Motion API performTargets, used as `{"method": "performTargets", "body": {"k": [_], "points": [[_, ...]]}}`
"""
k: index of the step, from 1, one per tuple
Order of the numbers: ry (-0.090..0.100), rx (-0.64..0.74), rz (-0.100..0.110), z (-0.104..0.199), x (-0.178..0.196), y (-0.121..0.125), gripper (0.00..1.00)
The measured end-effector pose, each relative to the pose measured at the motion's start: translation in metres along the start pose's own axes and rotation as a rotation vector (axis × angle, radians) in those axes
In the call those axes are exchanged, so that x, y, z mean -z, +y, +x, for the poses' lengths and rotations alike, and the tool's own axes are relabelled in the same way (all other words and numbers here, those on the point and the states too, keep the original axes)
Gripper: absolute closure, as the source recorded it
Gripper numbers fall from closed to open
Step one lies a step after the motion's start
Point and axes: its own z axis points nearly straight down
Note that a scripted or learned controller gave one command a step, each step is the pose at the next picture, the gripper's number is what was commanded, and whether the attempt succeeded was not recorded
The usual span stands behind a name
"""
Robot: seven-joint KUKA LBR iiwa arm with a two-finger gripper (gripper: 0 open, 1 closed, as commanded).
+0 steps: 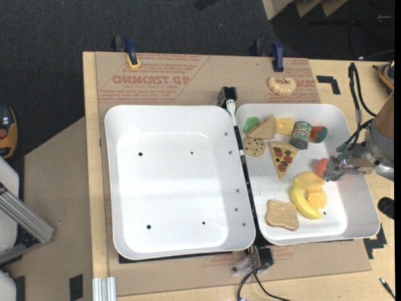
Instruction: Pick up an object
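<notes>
The bench board [188, 74] is the largest thing, printed in red with "CHEMCAST G P" along its far edge. On it sit the left bin [125, 137] and the right bin [357, 224], side by side. The grey arm [383, 144] reaches in from the right, low over the right bin, its gripper [335, 168] just beside a small red toy [321, 165] and above the banana [304, 200]. Whether its fingers are spread or closed cannot be told. The right bin also holds a slice of toast [281, 214], a pizza slice [284, 157], a can [301, 133] whose label is too small to read, and a cookie [254, 147].
</notes>
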Motion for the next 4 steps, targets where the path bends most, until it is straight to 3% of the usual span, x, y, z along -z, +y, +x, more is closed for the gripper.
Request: {"method": "performTargets", "body": {"k": [1, 2, 3, 4], "points": [[-0.004, 0.008, -0.016, 0.034, 0.117, 0.023, 1.0], [0.002, 0.013, 0.004, 0.139, 0.061, 0.058, 1.0], [-0.001, -0.002, 0.005, 0.074, -0.028, 0.057, 1.0], [0.001, 0.008, 0.002, 0.163, -0.007, 0.041, 1.0]]}}
